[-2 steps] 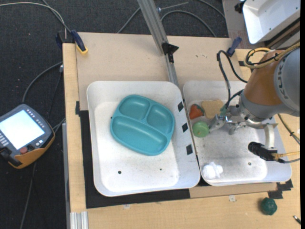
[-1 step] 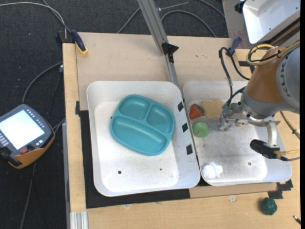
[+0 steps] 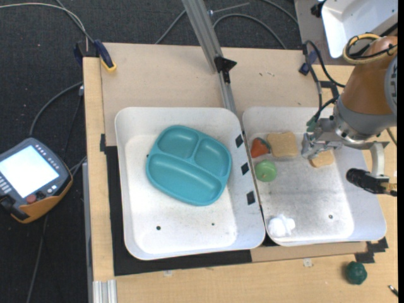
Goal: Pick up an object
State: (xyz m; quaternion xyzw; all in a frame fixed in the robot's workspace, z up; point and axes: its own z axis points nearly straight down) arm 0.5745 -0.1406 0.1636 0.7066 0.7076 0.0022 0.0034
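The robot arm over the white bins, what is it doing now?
The grey and orange arm reaches from the right into the right bin. Its claw sits low beside a small tan piece, near a tan block. The left bin holds a teal divided plate.

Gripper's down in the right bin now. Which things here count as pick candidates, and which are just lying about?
Job:
gripper
small tan piece at the gripper
tan block
red-orange piece
green ball
white lump

Lying about:
teal divided tray, left bin
dark green ball on the bench
handheld pendant on the floor
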